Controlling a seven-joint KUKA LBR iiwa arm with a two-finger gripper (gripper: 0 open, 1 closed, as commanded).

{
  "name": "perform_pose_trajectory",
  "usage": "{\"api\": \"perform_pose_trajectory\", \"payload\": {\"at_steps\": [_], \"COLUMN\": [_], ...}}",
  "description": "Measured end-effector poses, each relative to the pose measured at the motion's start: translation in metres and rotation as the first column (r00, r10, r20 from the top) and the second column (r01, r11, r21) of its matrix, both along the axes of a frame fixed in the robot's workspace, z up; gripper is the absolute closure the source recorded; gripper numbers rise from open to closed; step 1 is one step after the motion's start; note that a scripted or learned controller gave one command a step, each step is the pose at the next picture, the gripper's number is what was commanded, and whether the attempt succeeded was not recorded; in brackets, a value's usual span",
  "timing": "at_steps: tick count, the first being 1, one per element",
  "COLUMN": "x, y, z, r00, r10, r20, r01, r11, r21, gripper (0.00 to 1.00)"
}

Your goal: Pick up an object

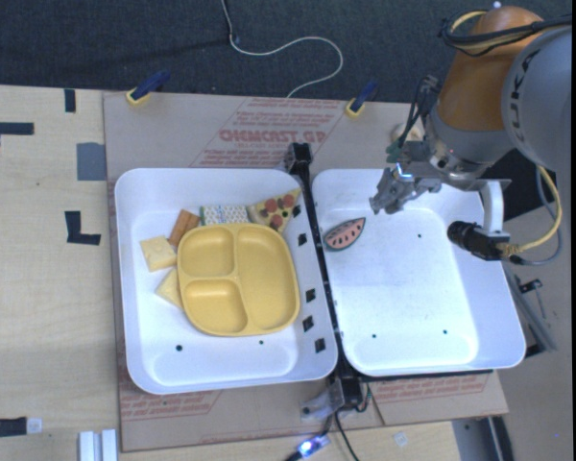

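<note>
A small watermelon slice (346, 232) lies in the right bin (413, 344), near its upper left corner. My gripper (389, 200) hangs just to the right of it and a little above, with nothing visible between its fingers. In the left bin (149, 353) sits a yellow divided plate (238, 279). Around the plate's upper and left sides lie a pizza slice (276, 206), a brown cracker (182, 226), pale yellow cheese-like pieces (159, 254) and a green-edged piece (221, 215).
The grey arm with its orange band (485, 75) reaches in from the upper right. A black cable fitting (470, 238) hangs over the right bin's right side. A white cable (288, 51) loops on the dark floor behind the bench.
</note>
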State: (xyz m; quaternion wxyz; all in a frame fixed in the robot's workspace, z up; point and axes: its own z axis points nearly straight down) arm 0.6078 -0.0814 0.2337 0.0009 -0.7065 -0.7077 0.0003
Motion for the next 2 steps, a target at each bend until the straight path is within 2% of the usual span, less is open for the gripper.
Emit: {"api": "perform_pose_trajectory", "payload": {"at_steps": [2], "x": [-0.0019], "y": [0.0028], "z": [0.0001], "r00": [1.000], "r10": [0.000], "r20": [-0.001], "r01": [0.000], "r11": [1.000], "r21": [0.000], "gripper": [1.00]}}
